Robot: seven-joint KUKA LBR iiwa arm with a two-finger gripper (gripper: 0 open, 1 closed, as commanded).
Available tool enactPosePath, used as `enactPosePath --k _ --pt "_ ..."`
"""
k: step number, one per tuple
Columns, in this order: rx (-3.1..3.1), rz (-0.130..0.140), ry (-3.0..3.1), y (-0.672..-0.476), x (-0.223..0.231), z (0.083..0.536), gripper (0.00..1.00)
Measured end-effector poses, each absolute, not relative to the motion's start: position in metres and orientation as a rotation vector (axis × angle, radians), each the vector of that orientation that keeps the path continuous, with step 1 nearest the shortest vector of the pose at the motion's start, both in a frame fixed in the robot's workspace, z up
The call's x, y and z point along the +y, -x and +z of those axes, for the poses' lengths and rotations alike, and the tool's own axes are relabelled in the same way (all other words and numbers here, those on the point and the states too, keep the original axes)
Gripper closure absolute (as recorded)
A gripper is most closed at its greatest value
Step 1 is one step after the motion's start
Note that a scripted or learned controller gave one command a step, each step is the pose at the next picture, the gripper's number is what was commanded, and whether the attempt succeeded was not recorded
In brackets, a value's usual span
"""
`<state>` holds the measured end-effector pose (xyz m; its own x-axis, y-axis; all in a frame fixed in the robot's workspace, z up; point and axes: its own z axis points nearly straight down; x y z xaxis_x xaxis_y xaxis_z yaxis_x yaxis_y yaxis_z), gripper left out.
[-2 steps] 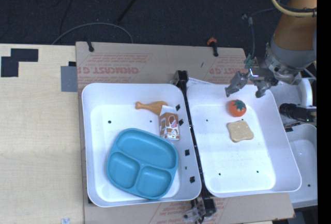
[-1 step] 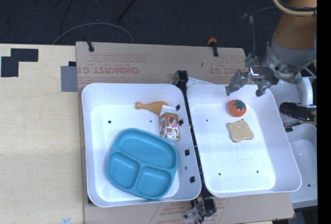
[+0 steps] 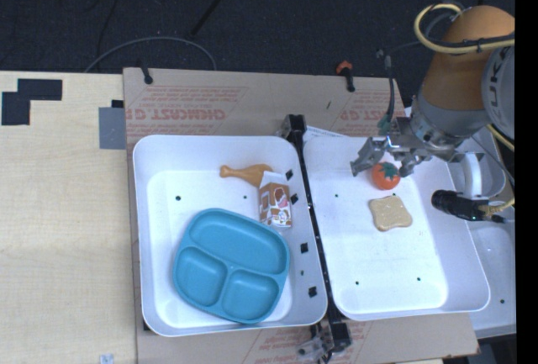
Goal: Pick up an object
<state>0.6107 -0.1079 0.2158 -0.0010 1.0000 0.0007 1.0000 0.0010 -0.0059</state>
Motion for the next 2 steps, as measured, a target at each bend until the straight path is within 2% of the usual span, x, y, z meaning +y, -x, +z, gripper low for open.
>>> enactPosePath --k 2 --pt "-2.222 0.005 2.214 -0.616 -0.105 0.113 0.0"
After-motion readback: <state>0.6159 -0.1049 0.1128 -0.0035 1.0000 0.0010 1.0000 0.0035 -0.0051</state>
